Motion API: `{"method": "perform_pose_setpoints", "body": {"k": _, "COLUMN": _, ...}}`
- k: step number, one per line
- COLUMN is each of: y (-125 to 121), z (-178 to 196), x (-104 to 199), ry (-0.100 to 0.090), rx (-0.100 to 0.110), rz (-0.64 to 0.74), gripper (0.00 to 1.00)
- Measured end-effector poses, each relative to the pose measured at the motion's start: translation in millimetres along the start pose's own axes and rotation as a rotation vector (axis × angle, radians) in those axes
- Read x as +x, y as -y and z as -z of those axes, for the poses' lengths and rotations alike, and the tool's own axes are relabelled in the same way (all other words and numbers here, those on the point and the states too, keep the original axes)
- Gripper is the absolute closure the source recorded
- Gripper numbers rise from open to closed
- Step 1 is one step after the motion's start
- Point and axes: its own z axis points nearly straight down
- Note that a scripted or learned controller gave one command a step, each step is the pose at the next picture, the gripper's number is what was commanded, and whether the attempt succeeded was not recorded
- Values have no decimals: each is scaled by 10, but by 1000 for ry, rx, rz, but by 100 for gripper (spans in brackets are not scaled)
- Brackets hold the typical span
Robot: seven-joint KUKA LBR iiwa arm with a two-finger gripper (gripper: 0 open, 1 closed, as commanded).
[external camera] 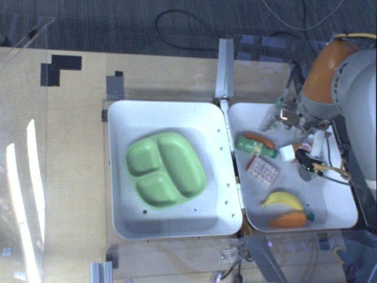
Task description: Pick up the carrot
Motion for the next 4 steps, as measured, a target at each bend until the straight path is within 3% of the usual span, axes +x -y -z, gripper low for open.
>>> {"method": "perform_pose_setpoints", "body": {"k": 1, "y": 455, "z": -71, "x": 373, "ry": -2, "rx": -1, "rz": -104, "gripper": 0}}
{"method": "perform_pose_setpoints", "body": {"k": 2, "y": 434, "z": 51, "x": 389, "ry": -6, "rx": -7, "rz": -102, "gripper": 100}}
{"method": "perform_pose_setpoints", "body": {"k": 3, "y": 1221, "z": -50, "x": 246, "ry": -3, "rx": -10, "rz": -300, "gripper": 100}}
{"method": "perform_pose_setpoints", "body": {"k": 4, "y": 1413, "z": -52, "x": -275, "ry": -1, "rx": -9, "rz": -293, "gripper": 100}}
